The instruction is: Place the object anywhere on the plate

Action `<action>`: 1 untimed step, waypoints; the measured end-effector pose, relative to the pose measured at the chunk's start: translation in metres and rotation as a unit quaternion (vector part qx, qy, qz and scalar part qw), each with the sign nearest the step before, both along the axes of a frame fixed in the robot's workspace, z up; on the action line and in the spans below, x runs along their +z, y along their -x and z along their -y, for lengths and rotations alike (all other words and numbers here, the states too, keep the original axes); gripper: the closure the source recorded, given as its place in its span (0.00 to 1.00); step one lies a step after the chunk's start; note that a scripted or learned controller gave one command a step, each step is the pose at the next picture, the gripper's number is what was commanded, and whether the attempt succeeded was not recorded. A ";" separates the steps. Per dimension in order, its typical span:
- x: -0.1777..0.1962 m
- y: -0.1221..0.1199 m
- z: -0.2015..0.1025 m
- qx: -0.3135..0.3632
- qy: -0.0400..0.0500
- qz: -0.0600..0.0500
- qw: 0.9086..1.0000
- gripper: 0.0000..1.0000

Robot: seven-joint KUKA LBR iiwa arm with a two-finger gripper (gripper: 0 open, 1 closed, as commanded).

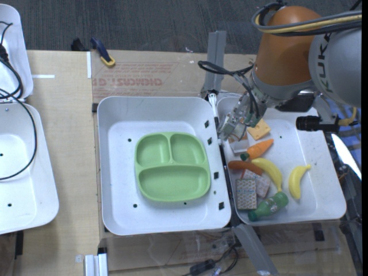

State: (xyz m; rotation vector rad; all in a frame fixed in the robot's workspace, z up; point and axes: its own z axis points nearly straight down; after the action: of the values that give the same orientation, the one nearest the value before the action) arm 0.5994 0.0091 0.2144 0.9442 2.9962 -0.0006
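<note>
Mirrored red lettering on the cardboard [141, 73] is too faint to read, the green divided plate [172, 167] sits bare in the left bin [115, 154], the gripper [234, 124] is a blur over the right bin [322, 171] beside toy food such as the carrot [260, 149], its grip indiscernible, and "KUKA" on the arm [336, 50] is cut off.

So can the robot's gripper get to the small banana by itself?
Probably yes. The small banana lies apart from the other toy food, with bare floor of the right bin around it, and the gripper hangs over the same bin.

Wooden bench [63, 154] under two white bins [115, 154]
</note>
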 end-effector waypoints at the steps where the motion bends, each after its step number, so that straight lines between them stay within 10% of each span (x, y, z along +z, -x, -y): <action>1: -0.024 0.017 -0.072 0.068 0.000 0.000 0.998 1.00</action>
State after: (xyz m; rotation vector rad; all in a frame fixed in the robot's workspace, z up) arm 0.5821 0.0815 0.1909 0.7388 3.0541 -0.0012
